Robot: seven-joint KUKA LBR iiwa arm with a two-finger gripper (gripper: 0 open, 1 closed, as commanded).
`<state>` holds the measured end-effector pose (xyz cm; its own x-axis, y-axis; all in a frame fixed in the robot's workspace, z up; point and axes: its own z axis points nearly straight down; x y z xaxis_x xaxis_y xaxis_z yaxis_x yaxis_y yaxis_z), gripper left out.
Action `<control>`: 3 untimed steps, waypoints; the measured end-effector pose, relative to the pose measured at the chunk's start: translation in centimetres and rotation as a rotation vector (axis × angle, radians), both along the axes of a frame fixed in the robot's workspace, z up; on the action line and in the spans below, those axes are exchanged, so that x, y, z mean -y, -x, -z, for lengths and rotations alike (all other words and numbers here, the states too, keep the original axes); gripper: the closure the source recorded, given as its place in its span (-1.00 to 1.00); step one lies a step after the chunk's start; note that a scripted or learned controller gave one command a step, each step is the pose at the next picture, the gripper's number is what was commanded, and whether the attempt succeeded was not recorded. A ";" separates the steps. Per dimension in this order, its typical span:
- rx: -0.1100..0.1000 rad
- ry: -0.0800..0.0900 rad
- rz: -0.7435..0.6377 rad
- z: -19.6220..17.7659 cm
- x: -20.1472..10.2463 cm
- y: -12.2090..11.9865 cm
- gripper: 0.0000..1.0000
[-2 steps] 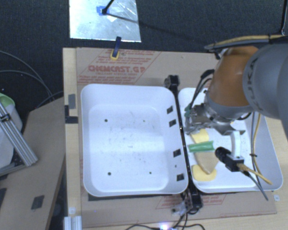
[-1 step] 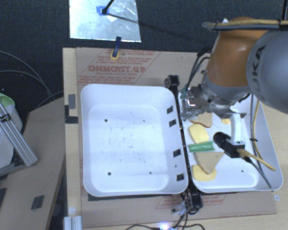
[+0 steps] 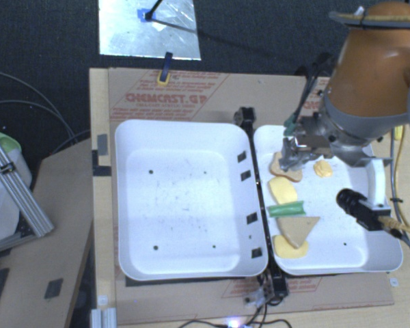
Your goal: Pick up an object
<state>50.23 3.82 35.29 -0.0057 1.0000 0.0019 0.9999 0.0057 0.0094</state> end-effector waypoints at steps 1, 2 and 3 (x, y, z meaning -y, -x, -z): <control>-0.002 0.002 0.007 -3.1 3.8 1.5 1.00; -0.011 0.000 -0.004 2.3 -2.4 1.5 1.00; 0.000 0.003 0.010 -3.8 4.7 1.5 1.00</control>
<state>48.73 -0.86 39.09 0.0040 1.0000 -0.0014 1.0000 -0.0040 0.0090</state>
